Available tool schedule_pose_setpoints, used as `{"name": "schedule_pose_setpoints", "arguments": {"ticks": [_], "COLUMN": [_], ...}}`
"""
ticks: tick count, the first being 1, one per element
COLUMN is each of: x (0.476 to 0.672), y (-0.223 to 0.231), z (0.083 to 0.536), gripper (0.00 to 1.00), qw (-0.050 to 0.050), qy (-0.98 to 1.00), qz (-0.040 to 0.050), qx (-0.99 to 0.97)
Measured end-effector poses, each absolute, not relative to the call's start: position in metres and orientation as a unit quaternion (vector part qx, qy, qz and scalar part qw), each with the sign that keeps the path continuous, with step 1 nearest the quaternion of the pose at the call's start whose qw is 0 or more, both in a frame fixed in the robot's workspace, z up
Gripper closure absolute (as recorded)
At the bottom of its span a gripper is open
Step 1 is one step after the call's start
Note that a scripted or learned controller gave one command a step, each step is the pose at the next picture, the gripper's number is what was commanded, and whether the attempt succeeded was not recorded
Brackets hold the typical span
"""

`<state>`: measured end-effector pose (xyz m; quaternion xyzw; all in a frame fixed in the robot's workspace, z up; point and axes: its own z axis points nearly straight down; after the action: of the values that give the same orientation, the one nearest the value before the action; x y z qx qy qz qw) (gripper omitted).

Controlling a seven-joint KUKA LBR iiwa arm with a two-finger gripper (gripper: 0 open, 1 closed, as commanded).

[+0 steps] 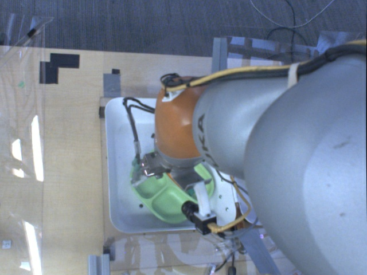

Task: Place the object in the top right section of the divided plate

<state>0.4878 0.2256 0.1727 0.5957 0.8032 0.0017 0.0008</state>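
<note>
In the camera view, my big grey arm (275, 153) reaches in from 3 o'clock. It covers a lot of the white bin (117, 153). My orange band (175, 125) is over the middle of the bin. The grey part of my gripper (148, 166) pokes out at 7 o'clock from the band.

I cannot tell if my gripper is open or shut, because my own wrist is in the way.

The green plate (163, 202) lies in the bin, down toward the 5 o'clock corner. It is right under my wrist, and my gripper is at its 10 o'clock edge. I can see one raised wall in the plate that splits it into parts. I cannot tell which part my gripper is over.

There is a small green bit (136, 162) just beside my gripper at 9 o'clock. It may be the object, or it may be the rim of the plate. I cannot tell, and I cannot say that I am holding anything.

I think the object is small, since so little of it shows. So I guess it is light. I would pinch it softly across its middle. The plate looks like smooth plastic, so I think things may slide on it. It may also move if I bump it.
</note>
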Motion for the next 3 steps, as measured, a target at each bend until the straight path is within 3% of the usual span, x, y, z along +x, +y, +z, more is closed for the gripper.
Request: {"name": "schedule_pose_setpoints", "arguments": {"ticks": [1,2,3], "x": [0.488,0.486,0.533], "y": [0.204,0.204,0.164], "z": [0.159,0.126,0.162], "gripper": [0.00,0.00,0.00], "qw": [0.000,-0.001,0.000], "qy": [0.840,0.651,0.672], "qz": [0.0009,-0.0004,0.0007], "qx": [0.543,0.759,0.741]}}
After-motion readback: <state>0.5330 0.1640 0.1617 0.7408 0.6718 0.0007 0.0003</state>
